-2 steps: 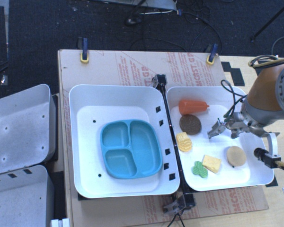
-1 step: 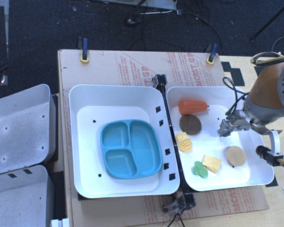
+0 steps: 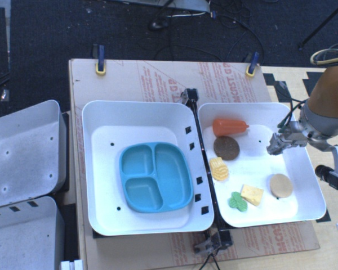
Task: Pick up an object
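arm: reaching in from right | end effector (image 3: 275,145): angled down-left

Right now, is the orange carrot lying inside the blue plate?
No, the carrot lies in the right bin, apart from the blue plate.

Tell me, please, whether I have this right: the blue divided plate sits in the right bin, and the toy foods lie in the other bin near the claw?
Not quite. The camera view shows the blue divided plate in the left bin, not the right. The toy foods lie in the other bin, near the claw.
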